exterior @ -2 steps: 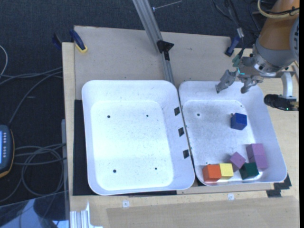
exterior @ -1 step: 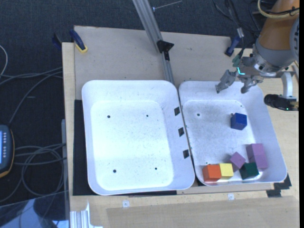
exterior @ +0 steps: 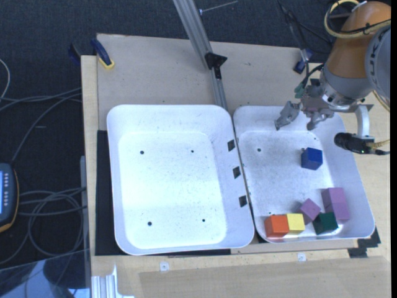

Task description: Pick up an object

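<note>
The gripper (exterior: 299,120) hangs spread apart and holding nothing over the right bin (exterior: 267,166), above the blue block (exterior: 311,158)

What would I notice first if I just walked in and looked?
Probably the colourful blocks huddled in the near corner of the right bin, with one blue cube sitting apart from them. Then the robot's gripper, open, hanging over that bin's far edge, and the big white left bin beside it.

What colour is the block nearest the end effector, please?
Blue, seen in the camera view.
</note>
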